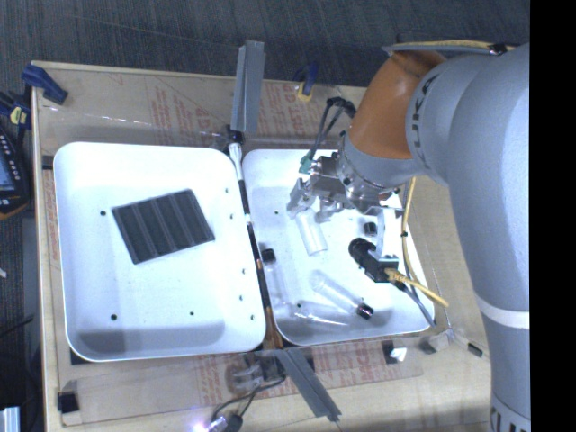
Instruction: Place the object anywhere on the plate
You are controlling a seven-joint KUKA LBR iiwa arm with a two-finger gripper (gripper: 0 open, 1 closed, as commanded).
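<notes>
A dark grey ribbed plate [163,225] lies flat in the left bin [81,165], turned at a slight angle. My gripper [311,202] hangs over the upper part of the right bin [270,174]. Just below it a small clear tube [312,238] lies on the bin floor. Whether the gripper touches the tube cannot be told. A longer clear tube [336,292] with a black cap [364,310] lies near the bin's front, beside another clear piece [310,312].
A small black item [267,256] sits at the right bin's left wall. The grey arm [468,151] covers the right bin's far right side. Metal bars [247,84] stand at the seam between the bins, behind and in front.
</notes>
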